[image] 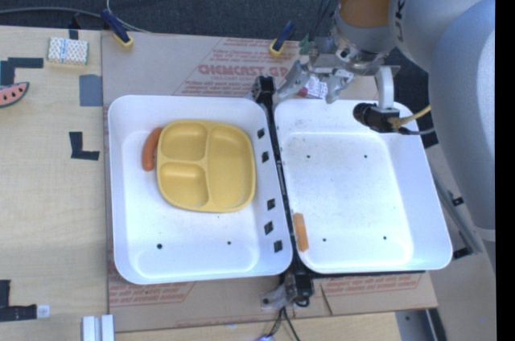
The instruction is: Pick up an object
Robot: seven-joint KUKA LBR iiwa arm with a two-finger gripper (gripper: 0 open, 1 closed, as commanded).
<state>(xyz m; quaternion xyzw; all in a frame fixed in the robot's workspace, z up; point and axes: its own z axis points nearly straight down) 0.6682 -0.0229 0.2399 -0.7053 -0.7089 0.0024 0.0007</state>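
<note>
"CHEMCAST" on cardboard sheet (229, 67)

The claw (322, 82) is seen above the right bin's (418, 203) far rim; a yellow tray (206, 166) lies well left of it.

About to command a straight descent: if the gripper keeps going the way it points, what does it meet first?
Likely the bare floor of the right bin near its far-left corner. The gripper hangs there, but depth is unclear, and the rim is close.
</note>
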